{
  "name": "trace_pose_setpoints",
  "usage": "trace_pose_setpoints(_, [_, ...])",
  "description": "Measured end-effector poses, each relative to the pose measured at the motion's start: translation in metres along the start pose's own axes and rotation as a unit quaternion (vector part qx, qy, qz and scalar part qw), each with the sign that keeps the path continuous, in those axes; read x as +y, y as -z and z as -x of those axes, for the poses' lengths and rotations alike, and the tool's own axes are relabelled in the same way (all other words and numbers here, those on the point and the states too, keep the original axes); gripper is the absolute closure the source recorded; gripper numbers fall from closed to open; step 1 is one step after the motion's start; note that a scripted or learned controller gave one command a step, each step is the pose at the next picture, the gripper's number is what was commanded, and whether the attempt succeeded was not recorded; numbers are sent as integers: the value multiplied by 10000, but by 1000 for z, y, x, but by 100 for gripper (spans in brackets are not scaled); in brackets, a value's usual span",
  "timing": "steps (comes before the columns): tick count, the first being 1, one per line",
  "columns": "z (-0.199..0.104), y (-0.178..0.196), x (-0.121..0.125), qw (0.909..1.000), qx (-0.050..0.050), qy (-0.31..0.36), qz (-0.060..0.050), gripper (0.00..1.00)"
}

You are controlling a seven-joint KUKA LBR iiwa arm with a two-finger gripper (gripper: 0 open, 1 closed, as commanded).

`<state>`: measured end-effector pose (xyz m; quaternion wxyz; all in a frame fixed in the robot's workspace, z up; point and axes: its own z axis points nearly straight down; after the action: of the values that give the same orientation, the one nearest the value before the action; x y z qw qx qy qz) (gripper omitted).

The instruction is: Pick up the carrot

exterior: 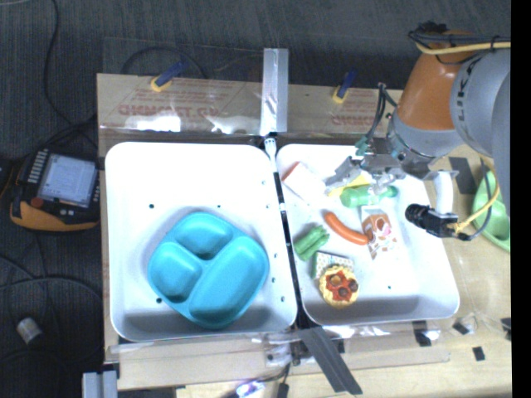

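Two shallow white bins sit side by side on the bench, and the right bin (pixel 415 301) serves here as the landmark. The carrot (pixel 346 227), an orange, sausage-like piece, lies on the floor of this bin near its centre, slanting from upper left to lower right. Just left of the carrot is a green vegetable piece (pixel 310 241); just right of it, touching or nearly touching its lower end, is a small printed packet (pixel 379 231). Nearer the bin's front edge rests a pizza slice toy (pixel 338 282), with a round red-and-yellow topping. A light-green item (pixel 358 195) lies toward the bin's back, directly beneath the gripper (pixel 370 175), and a white-and-red flat item (pixel 297 175) occupies the back-left corner. The grey arm with its orange band (pixel 431 89) enters over the bin's back-right corner; the gripper hangs above the back part of the bin, apart from the carrot, and whether it is open or closed cannot be told. The left bin (pixel 133 189), beside the landmark, holds a blue divided tray (pixel 207 268).
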<state>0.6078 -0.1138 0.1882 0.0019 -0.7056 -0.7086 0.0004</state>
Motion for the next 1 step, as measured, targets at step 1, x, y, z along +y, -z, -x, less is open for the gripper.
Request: trace_pose_setpoints(1, [-6, -85, 45, 9998, -38, -171, 106, 0])
